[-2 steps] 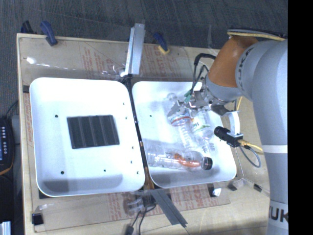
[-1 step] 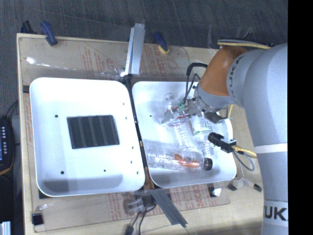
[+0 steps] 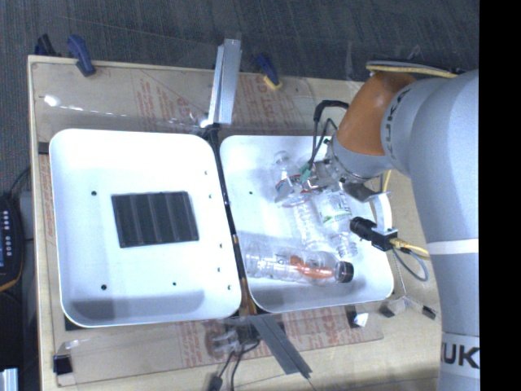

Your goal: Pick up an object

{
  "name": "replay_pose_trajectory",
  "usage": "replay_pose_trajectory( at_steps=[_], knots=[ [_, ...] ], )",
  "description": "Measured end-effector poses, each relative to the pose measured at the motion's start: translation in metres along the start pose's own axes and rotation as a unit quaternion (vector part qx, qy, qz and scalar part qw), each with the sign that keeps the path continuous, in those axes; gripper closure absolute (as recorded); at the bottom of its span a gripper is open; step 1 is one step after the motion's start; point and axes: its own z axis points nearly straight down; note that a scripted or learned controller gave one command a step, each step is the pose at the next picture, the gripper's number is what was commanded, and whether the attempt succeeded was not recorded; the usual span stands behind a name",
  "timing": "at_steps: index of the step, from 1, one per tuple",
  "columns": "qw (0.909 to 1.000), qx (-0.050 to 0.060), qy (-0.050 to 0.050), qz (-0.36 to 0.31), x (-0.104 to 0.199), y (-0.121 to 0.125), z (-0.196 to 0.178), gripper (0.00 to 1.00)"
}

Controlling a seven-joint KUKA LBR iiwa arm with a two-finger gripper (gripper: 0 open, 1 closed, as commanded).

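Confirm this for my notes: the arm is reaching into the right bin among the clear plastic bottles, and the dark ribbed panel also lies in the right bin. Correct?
Not quite. The dark ribbed panel lies in the left bin, not the right one. The rest stands: the camera view shows the arm reaching into the right bin, among the clear plastic bottles.

legible text: white letters "uk", cut off by the frame's lower edge, on the grey arm [image 3: 456, 243] at lower right. faint reddish printing runs in repeated lines across the clear sheet [image 3: 146, 96] that covers the bench around the bins; it cannot be read. a green and white label [image 3: 332, 212] on a clear bottle in the right bin [image 3: 244, 157] carries marks too small to read. no numbers or signs are legible.
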Motion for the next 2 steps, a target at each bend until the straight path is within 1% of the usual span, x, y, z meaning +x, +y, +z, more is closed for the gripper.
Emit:
replay_pose_trajectory(
  at_steps=[1,2],
  knots=[
    [0.999,0.012,0.003,0.042,-0.011,0.028,-0.024,1.0],
    [0.9978,-0.001,-0.002,0.066,0.035,0.044,-0.086,1.0]
  ],
)
